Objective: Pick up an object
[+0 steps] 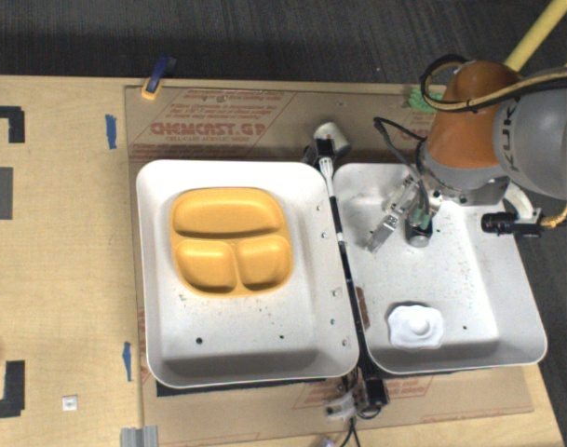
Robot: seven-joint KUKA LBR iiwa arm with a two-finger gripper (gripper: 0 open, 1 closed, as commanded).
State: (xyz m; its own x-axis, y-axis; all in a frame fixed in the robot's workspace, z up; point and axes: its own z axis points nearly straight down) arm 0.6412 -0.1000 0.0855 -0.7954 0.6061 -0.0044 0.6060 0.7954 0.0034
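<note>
Overhead, the gripper [397,223] is hanging over the right bin's [488,277] far-left part, fingers spread apart and holding nothing. A white object [415,325] is lying near that bin's near edge, while a yellow tray [232,240] is sitting in the left bin [171,333].

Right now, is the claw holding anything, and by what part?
Nothing is held. The claw hangs open over the right bin, with nothing between its fingers. The white object lies apart, nearer the bin's front edge.
</note>
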